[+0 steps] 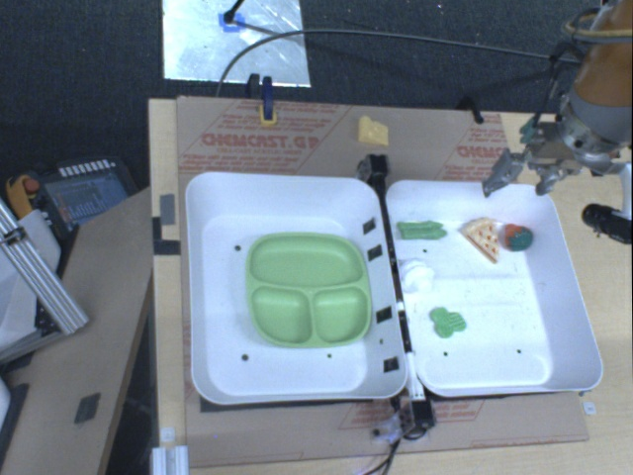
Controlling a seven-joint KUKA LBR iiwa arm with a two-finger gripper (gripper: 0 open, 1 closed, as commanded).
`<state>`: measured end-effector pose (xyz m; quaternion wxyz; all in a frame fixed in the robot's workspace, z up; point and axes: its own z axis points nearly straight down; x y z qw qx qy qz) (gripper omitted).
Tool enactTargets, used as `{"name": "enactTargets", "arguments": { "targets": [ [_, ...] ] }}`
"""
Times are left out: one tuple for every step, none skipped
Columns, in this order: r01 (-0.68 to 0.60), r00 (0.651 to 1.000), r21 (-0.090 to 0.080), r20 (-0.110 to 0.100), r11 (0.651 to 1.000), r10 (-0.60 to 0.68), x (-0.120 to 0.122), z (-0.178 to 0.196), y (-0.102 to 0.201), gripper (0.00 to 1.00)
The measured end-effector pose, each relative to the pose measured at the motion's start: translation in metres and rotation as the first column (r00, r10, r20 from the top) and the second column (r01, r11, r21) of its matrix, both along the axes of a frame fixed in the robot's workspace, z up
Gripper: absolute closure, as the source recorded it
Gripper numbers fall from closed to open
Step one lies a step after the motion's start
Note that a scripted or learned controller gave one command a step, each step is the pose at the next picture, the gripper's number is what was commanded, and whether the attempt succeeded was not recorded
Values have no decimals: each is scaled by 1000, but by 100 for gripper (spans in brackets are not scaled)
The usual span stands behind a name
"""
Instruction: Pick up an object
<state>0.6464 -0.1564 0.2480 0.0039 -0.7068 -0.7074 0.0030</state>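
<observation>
The right bin holds a green bean-like piece at its back left, a pizza slice and a red and green fruit at the back, a small white piece by the left wall, and a green broccoli-like piece lower down. My gripper hangs above the bin's back right edge, fingers spread open with nothing between them. It is up and right of the pizza slice.
The left bin holds a green three-compartment tray. A yellow piece lies on the cardboard behind the bins. A black cable runs across the back. Grey equipment stands at the left.
</observation>
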Motion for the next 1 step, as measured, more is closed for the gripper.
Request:
{"name": "enactTargets", "arguments": {
  "targets": [
    [-2, 1000, -2, 11, 1000, 2, 2, 7, 0, 0]
  ]
}}
